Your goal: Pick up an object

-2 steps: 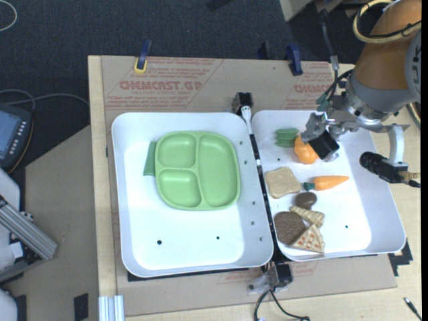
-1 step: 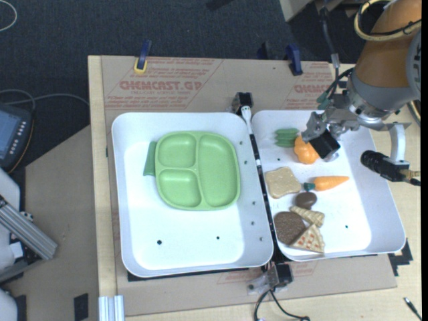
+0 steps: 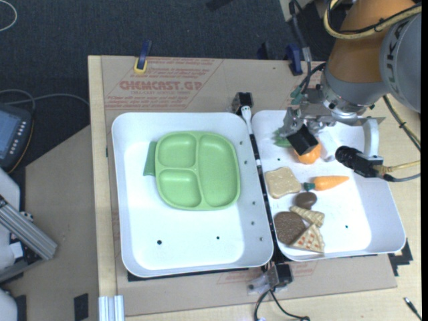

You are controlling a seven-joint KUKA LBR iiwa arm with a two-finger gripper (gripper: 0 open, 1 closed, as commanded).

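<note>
Orange toy fruit [image 3: 309, 155] is sitting at the far end of the right bin [image 3: 374, 233], where the gripper [image 3: 299, 136] is hovering directly over it (jaws' state unclear), seemingly lining up a grasp.

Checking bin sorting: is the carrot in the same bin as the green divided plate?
No. The carrot lies in the right bin among the other food pieces, while the green divided plate sits alone in the left bin.

Fixed overhead camera, slanted down — both bins [image 3: 127, 199]
</note>
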